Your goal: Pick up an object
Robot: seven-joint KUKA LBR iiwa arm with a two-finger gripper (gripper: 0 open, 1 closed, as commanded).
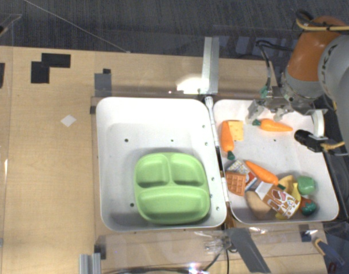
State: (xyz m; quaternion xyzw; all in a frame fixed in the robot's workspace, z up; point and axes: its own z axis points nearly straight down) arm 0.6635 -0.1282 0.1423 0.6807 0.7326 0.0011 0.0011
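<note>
the wooden desk (43,170) carries two shallow white bins side by side. the left bin (114,130) holds one thing, a green divided tray (171,187) with three compartments, lying flat toward the near right part of the bin floor; its compartments hold nothing that can be made out.

the right bin (325,178) holds a scatter of toy food. the grey arm with its orange band (308,56) reaches in from the right over the bin's far edge, and its tool (271,108) hangs low at the far side of the bin, directly above and just beside a toy carrot (275,126) that lies flat on the bin floor. whether the tool is spread or closed cannot be told, and nothing is seen held in it.

along the bin's left wall lies an orange sausage-shaped piece (226,137) with a yellow cheese wedge (237,131) touching it. toward the near edge sits a crowded heap: a second carrot (261,172) lying slantwise, a brown waffle square (235,184), a printed snack packet (279,201), a tan potato-like lump (255,202), and a green round piece (306,185) at the right end.
</note>
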